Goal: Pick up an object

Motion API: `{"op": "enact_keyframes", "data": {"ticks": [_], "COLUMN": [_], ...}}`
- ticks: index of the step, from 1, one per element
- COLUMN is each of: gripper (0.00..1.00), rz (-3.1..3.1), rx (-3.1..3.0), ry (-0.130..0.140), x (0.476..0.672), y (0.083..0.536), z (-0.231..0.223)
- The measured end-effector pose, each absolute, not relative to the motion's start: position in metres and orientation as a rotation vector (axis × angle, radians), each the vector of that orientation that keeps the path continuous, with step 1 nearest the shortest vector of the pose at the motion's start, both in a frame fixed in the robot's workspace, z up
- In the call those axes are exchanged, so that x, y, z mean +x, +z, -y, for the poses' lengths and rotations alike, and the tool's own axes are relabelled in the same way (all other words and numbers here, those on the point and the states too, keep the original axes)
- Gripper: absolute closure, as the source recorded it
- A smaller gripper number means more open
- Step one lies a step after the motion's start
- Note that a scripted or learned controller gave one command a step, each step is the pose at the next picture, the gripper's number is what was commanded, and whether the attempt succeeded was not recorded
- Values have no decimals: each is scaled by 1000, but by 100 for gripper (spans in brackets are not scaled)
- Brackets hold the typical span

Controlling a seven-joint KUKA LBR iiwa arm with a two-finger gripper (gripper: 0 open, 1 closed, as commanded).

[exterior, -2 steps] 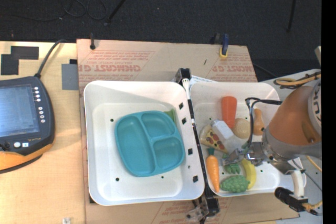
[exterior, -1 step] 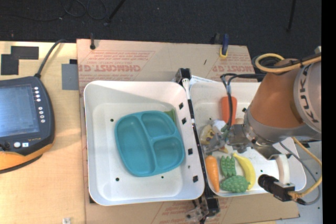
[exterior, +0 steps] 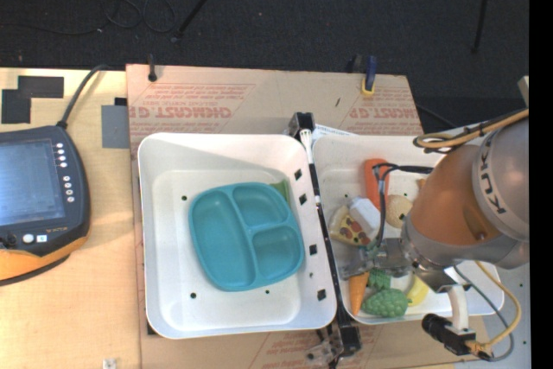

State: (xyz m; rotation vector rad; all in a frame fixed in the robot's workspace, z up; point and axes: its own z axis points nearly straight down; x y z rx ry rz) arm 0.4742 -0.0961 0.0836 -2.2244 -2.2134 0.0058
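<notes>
The gripper [exterior: 386, 259] is lowered among the toys in the right bin [exterior: 341, 153]; the jaws' state cannot be told, so no pickup is confirmed.

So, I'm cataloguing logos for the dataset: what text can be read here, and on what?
"KU", cut off by the frame edge, on the grey arm.
Red print on the cardboard under the bins, two patches, upside down and too blurred to read.
Handheld pendant: screen unreadable.

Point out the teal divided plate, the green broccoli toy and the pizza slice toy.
teal divided plate [exterior: 246, 235], camera view, centre divider
green broccoli toy [exterior: 385, 302], camera view, bumpy top
pizza slice toy [exterior: 351, 229], camera view, topping face
</notes>
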Motion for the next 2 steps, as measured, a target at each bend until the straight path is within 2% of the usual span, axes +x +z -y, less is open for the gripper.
{"op": "enact_keyframes", "data": {"ticks": [1,2], "gripper": [100,100], "rz": [2217,2233], "rx": [-2226,-2214], "ry": [-4,-11], "x": [477,518], "y": [99,193], "z": [95,22]}}
